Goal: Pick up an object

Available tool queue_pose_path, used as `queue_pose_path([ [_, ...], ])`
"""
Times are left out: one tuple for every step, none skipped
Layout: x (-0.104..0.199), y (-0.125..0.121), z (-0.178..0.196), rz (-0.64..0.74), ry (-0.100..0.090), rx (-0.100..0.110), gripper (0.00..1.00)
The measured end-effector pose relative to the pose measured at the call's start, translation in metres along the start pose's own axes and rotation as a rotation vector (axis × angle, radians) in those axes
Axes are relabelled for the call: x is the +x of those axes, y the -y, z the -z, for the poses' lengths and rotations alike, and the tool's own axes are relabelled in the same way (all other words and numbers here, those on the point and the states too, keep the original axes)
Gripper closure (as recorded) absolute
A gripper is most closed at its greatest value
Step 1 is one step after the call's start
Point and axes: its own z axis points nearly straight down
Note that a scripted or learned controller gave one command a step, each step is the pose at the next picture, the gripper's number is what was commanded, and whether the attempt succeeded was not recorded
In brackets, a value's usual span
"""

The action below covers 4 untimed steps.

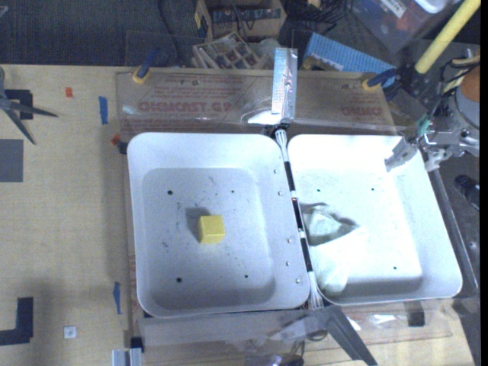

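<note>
Gripper up by the far right rim, yellow block alone in the left bin.

The yellow block (pixel 212 229) lies near the middle of the left bin (pixel 152 166). The gripper (pixel 402 154) hangs over the far right corner of the right bin (pixel 396 242), well apart from the block; whether it is open or closed cannot be told. Beside the divider lies a clear crumpled wrapper (pixel 326 224).

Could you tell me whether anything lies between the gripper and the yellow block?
The yellow block lies alone in the left bin. The gripper is at the right bin's far right edge; between them are a crumpled clear piece and the low bin rims.
</note>
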Motion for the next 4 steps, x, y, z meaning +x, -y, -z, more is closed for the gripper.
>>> queue_pose_path([
  [0.075,0.011,-0.133,-0.033,0.002,-0.009,0.0],
  [0.081,-0.036,-0.134,-0.544,0.001,-0.005,0.0],
  [0.084,-0.038,-0.122,-0.538,0.0,-0.009,1.0],
  [0.104,-0.052,-0.116,-0.657,0.001,-0.003,1.0],
])
